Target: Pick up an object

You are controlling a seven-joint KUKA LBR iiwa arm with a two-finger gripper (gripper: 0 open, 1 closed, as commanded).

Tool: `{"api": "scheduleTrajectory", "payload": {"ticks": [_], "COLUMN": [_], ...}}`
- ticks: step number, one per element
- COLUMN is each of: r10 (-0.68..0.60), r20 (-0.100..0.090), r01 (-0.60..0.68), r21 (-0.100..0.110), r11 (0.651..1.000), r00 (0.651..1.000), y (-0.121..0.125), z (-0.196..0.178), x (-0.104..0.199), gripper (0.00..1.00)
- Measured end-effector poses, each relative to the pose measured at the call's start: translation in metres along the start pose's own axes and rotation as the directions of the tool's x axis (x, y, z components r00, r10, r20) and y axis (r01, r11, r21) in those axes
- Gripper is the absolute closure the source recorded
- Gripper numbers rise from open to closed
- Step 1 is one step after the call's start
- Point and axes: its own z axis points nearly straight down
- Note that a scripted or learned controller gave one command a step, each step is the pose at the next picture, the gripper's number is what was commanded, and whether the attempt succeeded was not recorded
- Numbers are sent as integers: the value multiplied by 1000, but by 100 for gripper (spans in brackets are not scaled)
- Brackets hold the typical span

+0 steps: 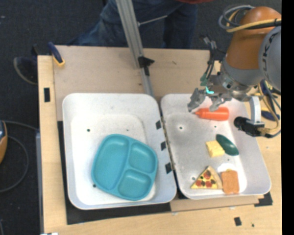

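My gripper (206, 103) hangs over the far part of the right bin (186, 146), open, with its grey fingers (194, 102) spread apart. An orange carrot-shaped toy (213, 114) lies on the bin floor just below and in front of the fingertips; nothing is held between them. Nearer the front of the same bin lie a yellow block (215, 149), a dark green piece (228, 145) touching it, a pizza slice toy (207, 179) and a tan-orange piece (230, 181).
The left bin (76, 126) holds a teal divided plate (125, 167). A metal post (132, 33) rises from the bench behind the bins. The arm's orange band (250, 33) looms at the upper right.
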Motion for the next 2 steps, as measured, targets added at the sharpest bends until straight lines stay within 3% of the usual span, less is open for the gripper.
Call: {"api": "scheduleTrajectory", "payload": {"ticks": [1, 2], "r10": [-1, 0], "r20": [1, 2], "r01": [1, 0], "r21": [-3, 2], "r11": [1000, 1000], "r00": [1000, 1000], "y": [1, -5], "z": [-2, 60], "x": [0, 3], "gripper": [0, 0]}}
